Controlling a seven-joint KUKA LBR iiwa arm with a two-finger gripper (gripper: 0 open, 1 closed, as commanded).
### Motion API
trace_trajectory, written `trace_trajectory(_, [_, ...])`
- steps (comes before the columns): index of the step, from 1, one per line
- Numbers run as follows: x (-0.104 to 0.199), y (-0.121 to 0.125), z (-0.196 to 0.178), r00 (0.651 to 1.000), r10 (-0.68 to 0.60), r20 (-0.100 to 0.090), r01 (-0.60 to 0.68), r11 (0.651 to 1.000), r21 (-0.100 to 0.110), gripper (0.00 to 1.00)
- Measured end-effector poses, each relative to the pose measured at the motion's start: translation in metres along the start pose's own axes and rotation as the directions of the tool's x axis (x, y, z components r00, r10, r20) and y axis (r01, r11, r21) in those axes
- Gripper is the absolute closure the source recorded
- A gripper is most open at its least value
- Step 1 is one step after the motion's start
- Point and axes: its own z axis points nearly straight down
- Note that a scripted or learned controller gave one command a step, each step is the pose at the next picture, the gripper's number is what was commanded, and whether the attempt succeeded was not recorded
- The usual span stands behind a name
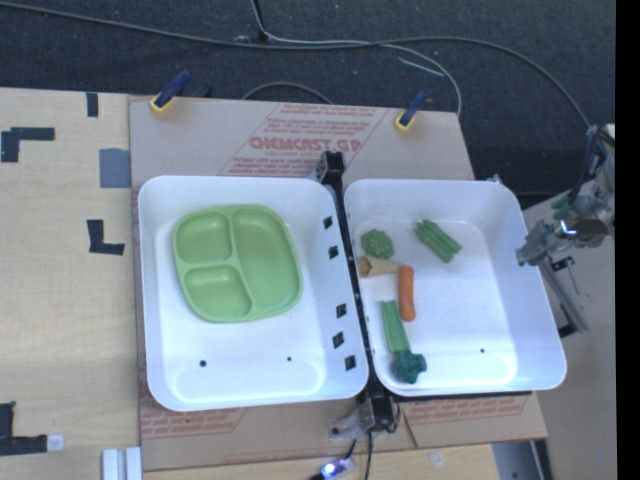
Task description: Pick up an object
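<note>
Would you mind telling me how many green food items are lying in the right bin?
3: a round leafy piece near the divider, a ridged piece further right, and a long broccoli stalk toward the front.

The arm's wrist and gripper (548,250) hang at the view's right edge, blurred and partly cropped.

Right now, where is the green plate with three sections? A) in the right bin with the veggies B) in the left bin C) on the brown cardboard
B: the green plate lies flat in the left bin, while the toy carrot and other veggies lie in the right bin.
</note>
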Motion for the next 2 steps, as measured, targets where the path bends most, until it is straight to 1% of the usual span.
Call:
trace_trajectory(1, [0.062, -0.007, 0.006, 1.000, -0.004, -0.003, 0.004, 1.000, 0.005, 1.00])
trace_trajectory(2, [0.111, -0.013, 0.004, 1.000, -0.004, -0.003, 0.004, 1.000, 0.005, 1.00])
